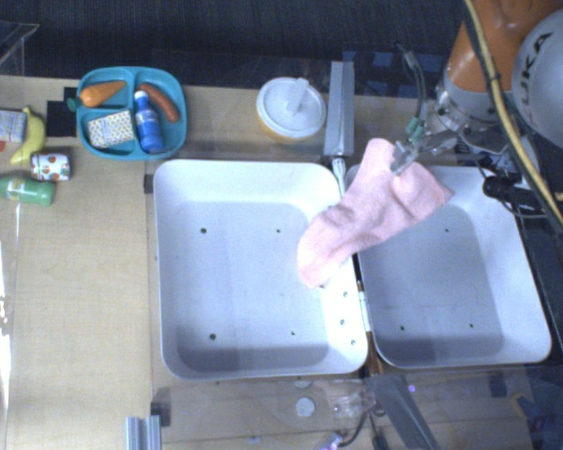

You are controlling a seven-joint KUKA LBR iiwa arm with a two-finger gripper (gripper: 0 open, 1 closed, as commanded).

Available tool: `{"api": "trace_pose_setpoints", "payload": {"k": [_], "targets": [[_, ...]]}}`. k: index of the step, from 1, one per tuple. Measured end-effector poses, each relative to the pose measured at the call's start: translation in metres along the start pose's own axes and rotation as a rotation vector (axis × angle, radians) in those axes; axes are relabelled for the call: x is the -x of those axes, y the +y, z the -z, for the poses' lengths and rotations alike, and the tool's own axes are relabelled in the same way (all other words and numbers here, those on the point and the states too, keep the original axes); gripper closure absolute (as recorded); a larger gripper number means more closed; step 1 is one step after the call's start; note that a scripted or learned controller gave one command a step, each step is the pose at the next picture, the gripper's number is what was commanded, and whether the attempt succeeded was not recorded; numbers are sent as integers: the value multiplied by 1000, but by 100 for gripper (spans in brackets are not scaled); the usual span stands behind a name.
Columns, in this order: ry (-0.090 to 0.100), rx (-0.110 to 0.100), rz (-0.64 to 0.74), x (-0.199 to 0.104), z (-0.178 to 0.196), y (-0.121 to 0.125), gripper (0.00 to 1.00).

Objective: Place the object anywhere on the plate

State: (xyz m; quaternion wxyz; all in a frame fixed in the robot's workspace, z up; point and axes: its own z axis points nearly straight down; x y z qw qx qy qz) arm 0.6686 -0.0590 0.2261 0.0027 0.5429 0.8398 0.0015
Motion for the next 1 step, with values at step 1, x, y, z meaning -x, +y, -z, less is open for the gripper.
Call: {"api": "trace_pose_setpoints", "payload": {"k": [1], "targets": [[1,0,405,-49,8,-8,100]]}}
